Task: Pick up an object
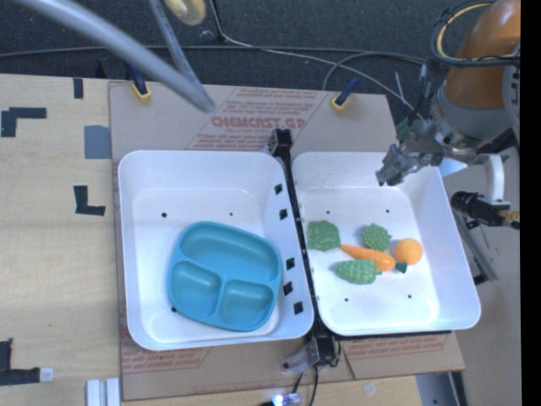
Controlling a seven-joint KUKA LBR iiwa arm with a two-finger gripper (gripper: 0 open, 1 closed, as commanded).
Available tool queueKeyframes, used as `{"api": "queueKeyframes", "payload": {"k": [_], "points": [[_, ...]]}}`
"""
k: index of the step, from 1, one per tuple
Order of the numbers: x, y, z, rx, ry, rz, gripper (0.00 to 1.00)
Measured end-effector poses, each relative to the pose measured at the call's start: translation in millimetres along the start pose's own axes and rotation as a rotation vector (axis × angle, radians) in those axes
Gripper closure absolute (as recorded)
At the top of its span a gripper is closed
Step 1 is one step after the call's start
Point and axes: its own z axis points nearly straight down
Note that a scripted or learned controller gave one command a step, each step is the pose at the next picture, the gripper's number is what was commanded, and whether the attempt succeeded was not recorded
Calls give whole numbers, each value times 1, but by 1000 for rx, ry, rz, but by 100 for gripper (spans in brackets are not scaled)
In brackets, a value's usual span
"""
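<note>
We log the claw point(394, 169) at the upper right of the right bin point(439, 227), hanging over that bin's far rim area, near its back right corner. The grey arm point(473, 74) with its orange band comes in from the right edge of the view. The claw's tip is dark and small in the picture; we cannot tell how it stands, and we see nothing carried at its tip.

The candidate objects all lie in the right bin, grouped in its middle and well apart from the claw. We note a green broccoli-like piece point(323, 235) nearest the divider between the bins, a second green bushy piece point(376, 237) to its right, and a third green, bumpy piece point(356, 271) nearer the front. An orange carrot point(366, 255) lies slantwise between them, touching or almost touching the front green piece. A round orange fruit point(408, 251) sits just beside the carrot's thick end.

The left bin point(144, 227) holds a blue divided tray point(225, 275) with three compartments, lying flat. Both bins rest on a cardboard sheet point(254, 117) on the desk point(42, 227).
</note>
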Motion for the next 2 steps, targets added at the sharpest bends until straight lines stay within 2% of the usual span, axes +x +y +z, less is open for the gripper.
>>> {"api": "queueKeyframes", "payload": {"k": [2], "points": [[110, -13, 32, 0, 0, -2, 100]]}}
